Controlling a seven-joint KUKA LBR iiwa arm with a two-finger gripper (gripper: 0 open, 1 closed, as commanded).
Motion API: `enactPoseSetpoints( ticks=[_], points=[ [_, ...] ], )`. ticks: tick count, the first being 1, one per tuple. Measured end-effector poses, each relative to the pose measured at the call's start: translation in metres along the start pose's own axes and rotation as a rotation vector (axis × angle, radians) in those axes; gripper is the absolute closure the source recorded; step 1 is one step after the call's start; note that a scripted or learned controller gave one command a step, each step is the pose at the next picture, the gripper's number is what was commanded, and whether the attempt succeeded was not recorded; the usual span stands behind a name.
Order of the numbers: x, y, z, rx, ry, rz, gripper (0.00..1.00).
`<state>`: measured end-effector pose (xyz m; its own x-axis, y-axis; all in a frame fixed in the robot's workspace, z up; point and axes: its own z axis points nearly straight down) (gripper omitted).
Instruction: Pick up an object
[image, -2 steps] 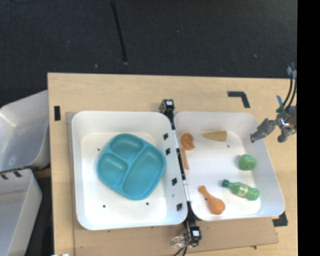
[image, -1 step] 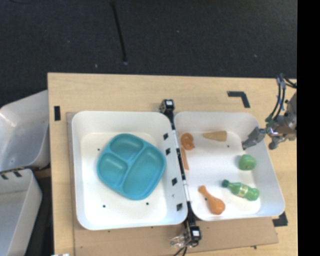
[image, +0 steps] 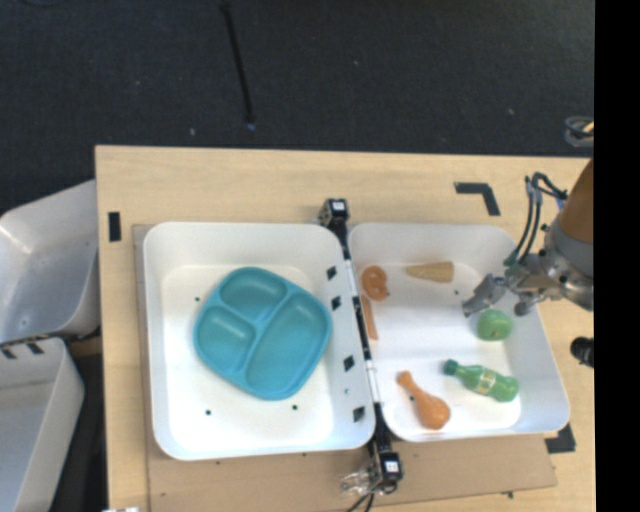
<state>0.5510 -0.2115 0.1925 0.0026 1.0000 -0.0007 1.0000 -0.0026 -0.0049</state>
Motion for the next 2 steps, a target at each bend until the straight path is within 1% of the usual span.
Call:
enactPoseSetpoints(
  ticks=[1, 2],
  points=[
    [-0.001, 0.004, 0.043, -0.002, -0.001, 0.002, 0.00],
    [-0.001, 0.006, 0.030, -0.009, -0.002, 0.004, 1.00]
  ],
)
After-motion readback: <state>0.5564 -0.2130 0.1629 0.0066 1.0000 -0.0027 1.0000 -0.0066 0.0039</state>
